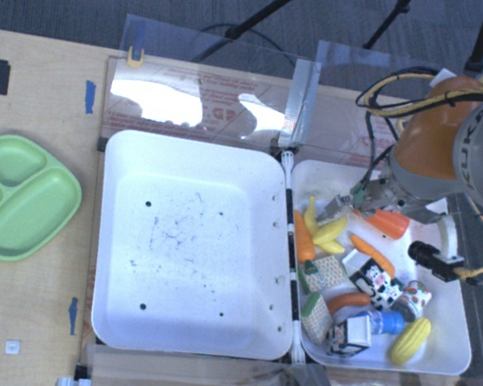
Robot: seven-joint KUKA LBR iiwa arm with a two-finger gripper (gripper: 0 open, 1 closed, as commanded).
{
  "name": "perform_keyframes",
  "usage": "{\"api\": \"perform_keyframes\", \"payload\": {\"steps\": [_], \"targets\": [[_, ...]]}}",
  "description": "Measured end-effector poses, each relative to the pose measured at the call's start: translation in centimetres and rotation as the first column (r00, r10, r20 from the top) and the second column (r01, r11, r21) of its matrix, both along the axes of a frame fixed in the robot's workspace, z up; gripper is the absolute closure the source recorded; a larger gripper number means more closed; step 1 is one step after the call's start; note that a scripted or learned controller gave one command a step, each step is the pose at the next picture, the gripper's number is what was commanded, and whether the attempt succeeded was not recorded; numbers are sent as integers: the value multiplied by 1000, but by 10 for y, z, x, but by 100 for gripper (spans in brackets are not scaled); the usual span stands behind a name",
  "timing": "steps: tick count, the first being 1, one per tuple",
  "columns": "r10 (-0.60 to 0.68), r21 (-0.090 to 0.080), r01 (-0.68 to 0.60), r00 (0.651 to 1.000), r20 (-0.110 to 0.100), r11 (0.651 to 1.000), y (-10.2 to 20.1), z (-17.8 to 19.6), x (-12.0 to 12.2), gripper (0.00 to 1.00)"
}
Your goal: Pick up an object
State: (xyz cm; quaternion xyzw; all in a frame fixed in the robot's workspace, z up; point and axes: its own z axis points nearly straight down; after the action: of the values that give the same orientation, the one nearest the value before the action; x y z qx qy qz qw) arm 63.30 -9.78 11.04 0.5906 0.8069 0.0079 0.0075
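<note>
Two smooth white bins; the gripper (355,198) hangs over the right bin's (453,332) far-left corner above glossy plastic bananas (326,230).

Shallow white plastic bins (189,243), pale green divided plate (14,196), yellow toy corn cob (410,339), orange carrot (384,222), black-and-white spotted cow figure (382,288).

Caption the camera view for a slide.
KUKA arm's gripper hovers over toy food, including a banana, piled in the right bin.
</note>
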Motion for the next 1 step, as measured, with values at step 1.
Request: {"api": "perform_keyframes", "payload": {"steps": [1], "targets": [[100, -8, -100, 995, 1, 995, -4, -16, -44, 0]]}}
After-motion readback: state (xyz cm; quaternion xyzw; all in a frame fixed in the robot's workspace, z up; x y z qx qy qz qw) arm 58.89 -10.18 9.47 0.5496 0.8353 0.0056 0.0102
